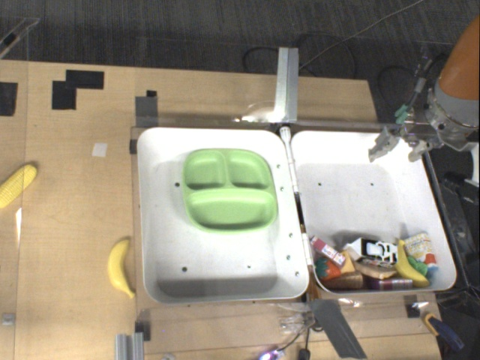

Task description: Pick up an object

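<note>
Objects (373, 259) sit heaped along the near edge of the right bin (352, 193): a banana (412, 267), small packets and toys touching each other. Hand (397, 147) hangs over that bin's far right corner, well apart from the heap, fingers spread, nothing between them. Approach step, I'd say: next move needs travel toward the near edge, then a descent on one piece at the heap's rim, e.g. the banana.

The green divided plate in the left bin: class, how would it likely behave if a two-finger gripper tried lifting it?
The green divided plate looks like moulded plastic, so probably stiff and light. It lies flat in the left bin, so its low rim may be hard to pinch. Its smooth surface could be slippery.
</note>
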`<state>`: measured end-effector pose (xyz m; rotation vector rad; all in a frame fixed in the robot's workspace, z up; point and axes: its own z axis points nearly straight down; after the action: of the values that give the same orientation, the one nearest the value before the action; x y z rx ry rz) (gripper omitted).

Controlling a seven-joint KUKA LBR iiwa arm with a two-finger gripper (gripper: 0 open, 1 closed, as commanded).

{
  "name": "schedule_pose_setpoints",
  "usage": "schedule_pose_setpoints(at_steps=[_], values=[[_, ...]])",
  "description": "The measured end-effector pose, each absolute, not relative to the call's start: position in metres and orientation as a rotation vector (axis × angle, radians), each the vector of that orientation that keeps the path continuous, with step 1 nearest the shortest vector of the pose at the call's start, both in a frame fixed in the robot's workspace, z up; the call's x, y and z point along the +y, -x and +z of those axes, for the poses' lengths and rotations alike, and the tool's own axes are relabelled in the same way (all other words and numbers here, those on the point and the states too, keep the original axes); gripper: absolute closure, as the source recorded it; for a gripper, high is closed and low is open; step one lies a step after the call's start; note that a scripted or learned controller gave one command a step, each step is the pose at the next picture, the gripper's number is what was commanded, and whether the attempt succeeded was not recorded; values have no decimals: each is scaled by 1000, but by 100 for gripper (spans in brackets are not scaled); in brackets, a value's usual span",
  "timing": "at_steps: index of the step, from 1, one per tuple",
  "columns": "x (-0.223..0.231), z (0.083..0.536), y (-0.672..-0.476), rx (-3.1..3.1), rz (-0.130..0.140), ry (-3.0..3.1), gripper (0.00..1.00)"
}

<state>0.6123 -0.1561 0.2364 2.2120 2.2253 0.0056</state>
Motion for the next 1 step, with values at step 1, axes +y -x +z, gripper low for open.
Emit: schedule_pose_setpoints(at_steps=[1], values=[[-115,102,-634,2451,4,-1961,0]])
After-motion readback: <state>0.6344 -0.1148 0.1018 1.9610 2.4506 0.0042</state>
